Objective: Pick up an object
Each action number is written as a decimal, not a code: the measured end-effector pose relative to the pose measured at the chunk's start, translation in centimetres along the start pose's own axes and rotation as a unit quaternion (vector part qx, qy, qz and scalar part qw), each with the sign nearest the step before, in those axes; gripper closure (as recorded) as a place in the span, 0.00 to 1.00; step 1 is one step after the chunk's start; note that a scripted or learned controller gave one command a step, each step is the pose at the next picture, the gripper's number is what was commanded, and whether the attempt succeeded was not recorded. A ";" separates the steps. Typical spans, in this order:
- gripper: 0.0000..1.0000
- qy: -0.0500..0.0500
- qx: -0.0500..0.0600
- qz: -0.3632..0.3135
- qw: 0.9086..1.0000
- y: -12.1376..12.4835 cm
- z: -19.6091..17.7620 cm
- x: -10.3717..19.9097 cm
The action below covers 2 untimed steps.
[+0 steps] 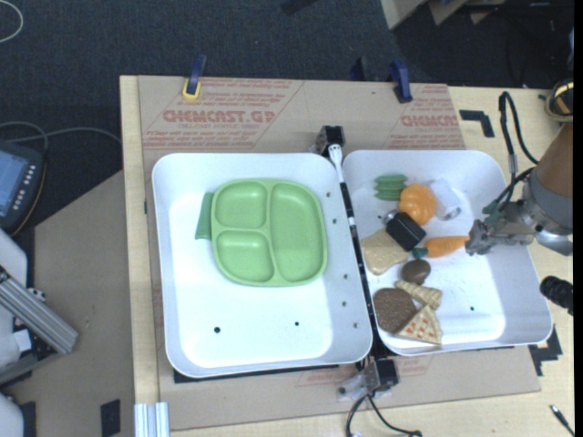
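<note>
The right bin (496,308) holds several toy foods: a green pea pod (390,187), an orange fruit (418,202), a black block (404,230), an orange carrot (441,247), a tan bread slice (383,252), a brown round piece (415,270), a dark cookie (393,309) and a pizza slice (423,326). My gripper (475,241) reaches in from the right and sits low at the carrot's right end. Nothing visibly lifted hangs from it.
The left bin (182,317) bears a green divided plate (269,231). A clear plastic piece (447,196) lies beside the orange fruit. Clamps (191,87) pin the cardboard at the back. Cables run along the bench's right side (506,126).
</note>
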<state>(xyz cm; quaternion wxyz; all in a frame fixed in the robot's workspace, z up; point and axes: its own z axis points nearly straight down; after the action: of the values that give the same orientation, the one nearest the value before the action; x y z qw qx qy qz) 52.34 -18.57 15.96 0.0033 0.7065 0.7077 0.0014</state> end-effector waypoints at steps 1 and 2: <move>1.00 -0.001 0.000 0.001 1.000 -0.5 -5.5 -0.8; 1.00 0.000 0.001 0.000 1.000 -0.5 -6.6 -0.8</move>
<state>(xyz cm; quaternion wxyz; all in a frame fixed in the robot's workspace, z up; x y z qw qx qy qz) 51.84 -19.39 22.57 0.0022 0.7068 0.7074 0.0007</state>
